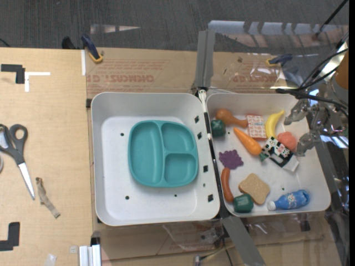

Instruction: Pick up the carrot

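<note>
The orange carrot (248, 141) lies at a slant in the middle of the right bin (319, 173), its tip pointing up-left. It touches the black-and-white checked toy (275, 150) at its thick end. My gripper (302, 128) hangs over the bin's right side, to the right of the carrot and apart from it. Its fingers (304, 143) stand open, nothing between them.
Around the carrot lie a drumstick (227, 116), a green vegetable (217, 127), a cracker box (255, 126), a banana (273, 123), a pink fruit (287, 139), purple grapes (231, 159), a sausage (226, 184), bread (254, 187) and a blue bottle (289, 200). The left bin holds a teal divided plate (163, 153).
</note>
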### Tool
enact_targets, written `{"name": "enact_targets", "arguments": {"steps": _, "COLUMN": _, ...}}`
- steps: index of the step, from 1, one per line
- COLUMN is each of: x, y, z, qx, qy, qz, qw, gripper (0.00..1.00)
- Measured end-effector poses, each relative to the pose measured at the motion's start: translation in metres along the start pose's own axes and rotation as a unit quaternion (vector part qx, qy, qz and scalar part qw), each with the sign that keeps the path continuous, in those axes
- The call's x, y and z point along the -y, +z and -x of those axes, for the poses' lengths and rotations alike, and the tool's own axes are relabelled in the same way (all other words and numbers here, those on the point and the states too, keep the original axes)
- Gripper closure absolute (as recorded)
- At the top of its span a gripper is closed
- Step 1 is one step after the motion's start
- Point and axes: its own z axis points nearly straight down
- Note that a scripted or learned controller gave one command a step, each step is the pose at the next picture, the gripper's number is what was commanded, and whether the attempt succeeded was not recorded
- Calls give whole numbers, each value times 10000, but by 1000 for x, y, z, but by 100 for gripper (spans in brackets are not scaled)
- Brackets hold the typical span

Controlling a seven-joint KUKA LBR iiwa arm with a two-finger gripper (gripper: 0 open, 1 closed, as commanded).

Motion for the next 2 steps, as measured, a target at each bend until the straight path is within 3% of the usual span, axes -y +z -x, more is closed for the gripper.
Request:
{"name": "enact_targets", "arguments": {"steps": 1, "x": -57, "y": 114, "z": 11, "qx": 1, "qy": -412, "qz": 4, "qw": 9992, "gripper": 0}}
{"name": "enact_targets", "arguments": {"steps": 2, "x": -92, "y": 117, "z": 20, "qx": 0, "qy": -772, "qz": 2, "qw": 9970, "gripper": 0}}
